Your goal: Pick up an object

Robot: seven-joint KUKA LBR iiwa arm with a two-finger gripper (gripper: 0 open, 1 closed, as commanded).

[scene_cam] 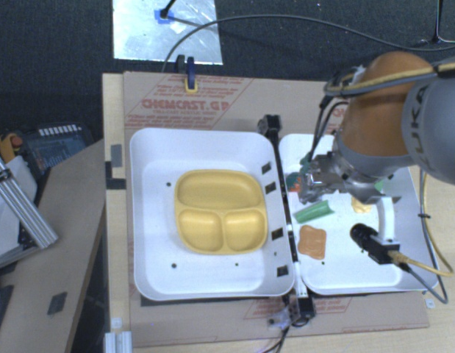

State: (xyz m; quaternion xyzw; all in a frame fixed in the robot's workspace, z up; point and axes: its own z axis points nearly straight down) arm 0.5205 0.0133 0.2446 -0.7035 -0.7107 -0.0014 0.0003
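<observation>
My gripper [310, 187] hangs low over the left part of the right bin [337, 278], under the grey wrist with the orange band. Just below it lies a green stick-shaped piece [313, 212], close to the gripper; whether they touch I cannot tell. An orange-brown flat piece [312, 242] lies nearer the front of that bin. A pale yellow piece [362, 207] peeks out from under the arm to the right. A small green and red bit [292, 182] sits by the bin's left wall, beside the gripper.
The left bin [150, 197] holds a yellow three-compartment plate [220, 210]. A black divider with clips [280, 197] runs between the two bins. Brown cardboard [205, 98] lies under both bins.
</observation>
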